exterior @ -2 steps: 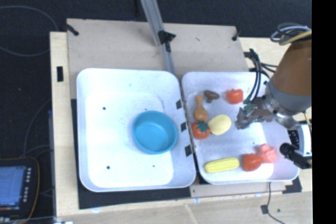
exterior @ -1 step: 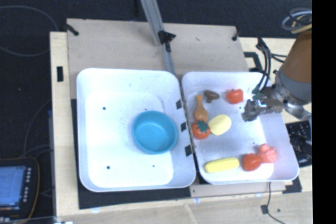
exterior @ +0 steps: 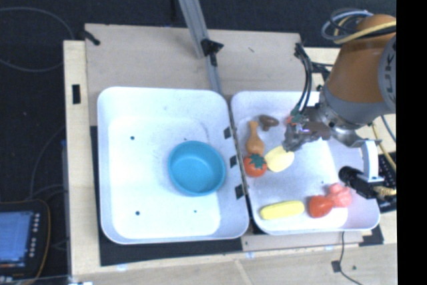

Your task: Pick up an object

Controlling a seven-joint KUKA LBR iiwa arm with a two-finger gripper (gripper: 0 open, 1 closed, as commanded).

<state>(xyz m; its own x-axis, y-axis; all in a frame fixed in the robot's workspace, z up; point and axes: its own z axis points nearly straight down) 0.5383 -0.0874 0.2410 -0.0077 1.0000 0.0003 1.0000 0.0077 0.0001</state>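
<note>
Progress: the gripper [exterior: 293,141] is low inside the right white shallow plastic bin [exterior: 353,220], and no object is lifted yet; the grasp and the raising are, I judge, not done.
Fingers: dark, pointing down; I cannot tell from this view how they are set.
Nearest object: a pale yellow rounded plastic piece, like a lemon [exterior: 279,159], smooth, lying just below the fingertips, perhaps touching them.
Beside it: a small red tomato-shaped toy [exterior: 255,165], glossy, on the far side of the lemon from the fingers.
Also near: a tan drumstick-shaped toy [exterior: 254,137] and a small brown lump [exterior: 269,121].
Well apart from the fingers: a long yellow smooth piece [exterior: 281,210] and a red and pink soft-looking toy [exterior: 329,199].
Other bin: a blue round plastic bowl [exterior: 195,167], far from the fingers.
</note>
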